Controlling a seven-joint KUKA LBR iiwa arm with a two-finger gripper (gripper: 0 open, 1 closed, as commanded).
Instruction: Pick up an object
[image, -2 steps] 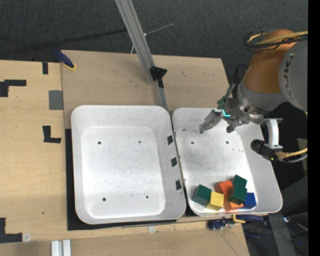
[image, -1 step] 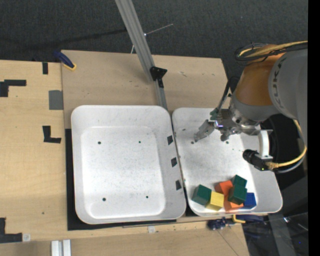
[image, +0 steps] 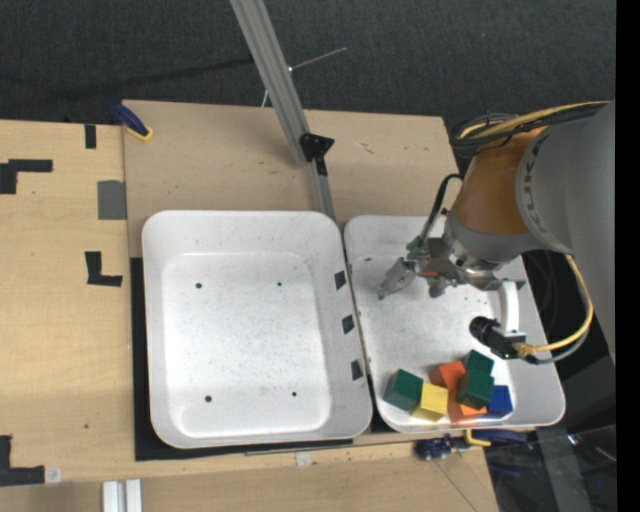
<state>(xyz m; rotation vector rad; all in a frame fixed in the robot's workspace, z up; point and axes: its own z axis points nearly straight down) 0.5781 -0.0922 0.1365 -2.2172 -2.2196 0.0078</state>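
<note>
A cluster of small blocks lies in the near corner of the right bin (image: 415, 335): a green block (image: 404, 388), a yellow block (image: 434, 400), an orange block (image: 449, 374), a dark green block (image: 479, 377) and a blue block (image: 500, 401). My gripper (image: 412, 287) hangs over the far half of that bin, well back from the blocks. It is open, its two fingers splayed apart with nothing between them. The grey and orange wrist (image: 495, 200) sits behind it to the right.
The left bin (image: 152, 300) stands beside the right one, their rims meeting in the middle. A slanted metal pole (image: 285, 85) ends at a black clamp just behind the bins. A black cable plug (image: 493, 334) hangs over the right bin's right side.
</note>
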